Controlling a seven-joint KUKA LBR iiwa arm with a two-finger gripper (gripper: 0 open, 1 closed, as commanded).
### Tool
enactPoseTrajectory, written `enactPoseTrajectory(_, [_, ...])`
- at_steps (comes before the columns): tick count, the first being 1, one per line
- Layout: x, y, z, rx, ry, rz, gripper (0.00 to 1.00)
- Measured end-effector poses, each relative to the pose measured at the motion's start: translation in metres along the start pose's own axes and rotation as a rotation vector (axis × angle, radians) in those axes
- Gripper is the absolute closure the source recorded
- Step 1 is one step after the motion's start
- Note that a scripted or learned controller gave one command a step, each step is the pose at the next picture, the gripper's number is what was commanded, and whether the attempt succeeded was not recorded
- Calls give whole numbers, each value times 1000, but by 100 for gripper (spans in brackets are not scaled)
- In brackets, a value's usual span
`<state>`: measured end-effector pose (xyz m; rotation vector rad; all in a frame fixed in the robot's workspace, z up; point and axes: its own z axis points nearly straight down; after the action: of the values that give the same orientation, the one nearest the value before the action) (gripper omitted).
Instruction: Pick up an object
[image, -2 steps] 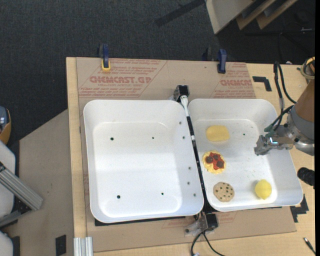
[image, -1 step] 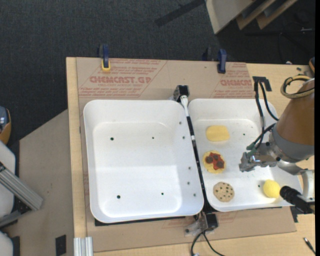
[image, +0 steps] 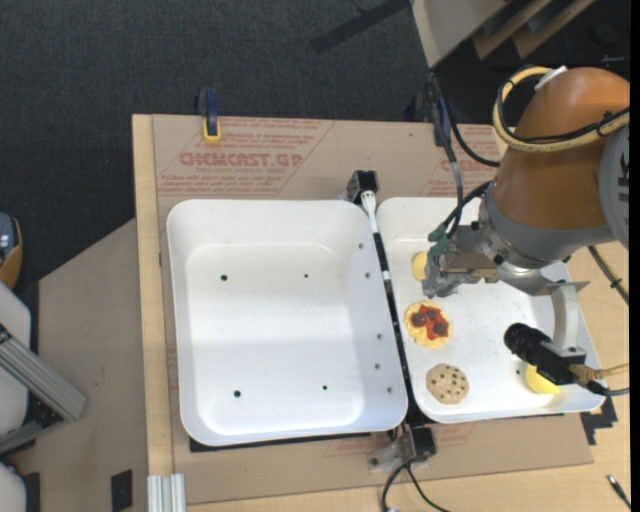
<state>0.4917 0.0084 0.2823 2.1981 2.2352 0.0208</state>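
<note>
Claw (image: 436, 286) sits over the right bin (image: 490, 345), on the half nearer the table's back edge, close to the seam between the 2 bins. Claw state: cannot tell from this angle whether it's spread or pressed together, or whether it's pinching anything. Arm (image: 560, 150) comes in over the table's right edge, with an orange band above the grey wrist.

Pick candidates, all 4 in the right bin:
- pizza (image: 428, 324): round yellow disc with red topping, flat on the bin floor, just on the front-edge side of the claw, near the seam.
- cookie (image: 447, 383): tan with dark chips, between the pizza and the table's front edge, near the pizza but not touching it.
- yellow piece (image: 419, 265): beside the claw on the seam side, partly hidden by it.
- yellow lump (image: 541, 382): toward the table's front-right corner, partly hidden, shape unclear.

Left bin (image: 180, 300): 4 small dark dots on its floor.

Writing: the brown sheet on the table (image: 155, 200) carries red print, "CHEMCAST GP", along the back edge behind the left bin. The smaller line under it is too small to read. More red print behind the right bin is cut off by cables and unreadable.

Clamp (image: 210, 112), blue and yellow, is on the back edge near the back-left corner. 1 black clip (image: 362, 184) is at the seam's back end.
</note>
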Motion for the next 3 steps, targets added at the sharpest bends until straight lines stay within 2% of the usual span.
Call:
enactPoseTrajectory(1, [-77, 10, -85, 2, -9, 22, 100])
enactPoseTrajectory(2, [21, -5, -25, 22, -2, 7, 100])
enactPoseTrajectory(3, [-24, -5, -124, 1, -6, 20, 100])
